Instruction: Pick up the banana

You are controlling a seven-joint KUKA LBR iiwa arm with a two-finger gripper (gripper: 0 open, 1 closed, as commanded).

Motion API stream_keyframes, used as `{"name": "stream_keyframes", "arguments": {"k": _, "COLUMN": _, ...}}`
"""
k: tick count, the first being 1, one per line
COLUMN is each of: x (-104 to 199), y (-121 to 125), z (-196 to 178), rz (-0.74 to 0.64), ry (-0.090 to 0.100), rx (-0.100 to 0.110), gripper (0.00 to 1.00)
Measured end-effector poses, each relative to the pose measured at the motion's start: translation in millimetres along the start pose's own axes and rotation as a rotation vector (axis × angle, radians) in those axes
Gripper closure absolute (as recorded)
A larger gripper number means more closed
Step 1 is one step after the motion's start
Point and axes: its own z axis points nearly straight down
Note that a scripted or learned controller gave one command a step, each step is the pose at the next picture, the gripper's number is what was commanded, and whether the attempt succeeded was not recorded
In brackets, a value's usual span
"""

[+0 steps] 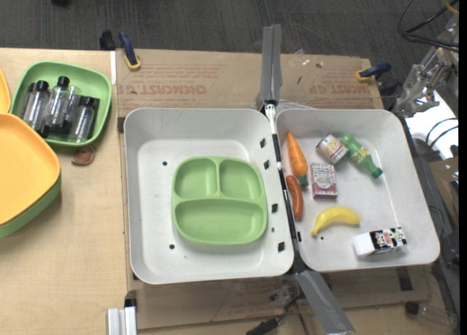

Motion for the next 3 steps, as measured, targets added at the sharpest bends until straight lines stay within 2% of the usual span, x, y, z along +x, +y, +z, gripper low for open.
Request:
{"name": "stream_keyframes", "arguments": {"k": 1, "x": -8, "y": 0, "z": -6, "rz": -0.155, "ry": 0.000, "rx": 0.000, "gripper": 1.00}}
{"name": "stream_keyframes", "arguments": {"k": 2, "x": -8, "y": 0, "z": 8, "rz": -0.288, "ry": 0.002, "rx": -0.002, "gripper": 1.00}}
{"name": "stream_keyframes", "arguments": {"k": 3, "x": -9, "y": 1, "z": -4, "rz": -0.356, "ry": 0.001, "rx": -0.001, "gripper": 1.00}}
